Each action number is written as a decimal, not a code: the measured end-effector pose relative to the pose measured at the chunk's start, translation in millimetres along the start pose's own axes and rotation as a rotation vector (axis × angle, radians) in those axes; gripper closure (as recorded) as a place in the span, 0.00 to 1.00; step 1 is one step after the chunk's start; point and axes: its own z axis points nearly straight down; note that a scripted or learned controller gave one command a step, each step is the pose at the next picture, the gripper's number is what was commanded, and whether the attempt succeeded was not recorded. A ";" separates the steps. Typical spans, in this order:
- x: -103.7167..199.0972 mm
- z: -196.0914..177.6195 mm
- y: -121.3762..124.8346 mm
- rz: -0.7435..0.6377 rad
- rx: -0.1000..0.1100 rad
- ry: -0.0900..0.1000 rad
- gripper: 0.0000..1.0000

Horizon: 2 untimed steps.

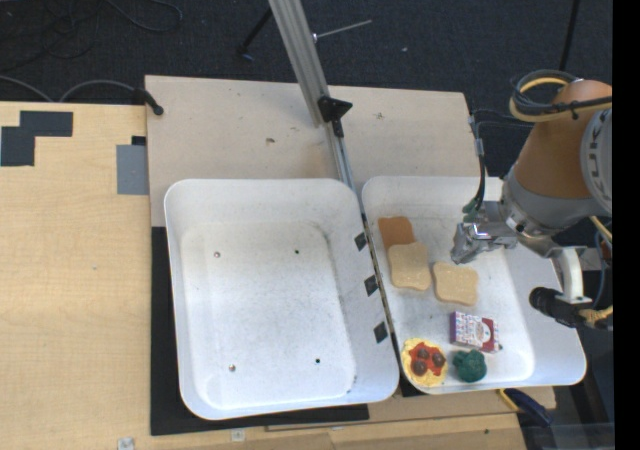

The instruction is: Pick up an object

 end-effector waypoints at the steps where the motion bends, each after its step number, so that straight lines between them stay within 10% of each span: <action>1: -10.6 -50.4 5.7 0.002 -0.001 -0.001 1.00; 2: -10.0 -32.7 5.3 0.001 0.007 0.001 1.00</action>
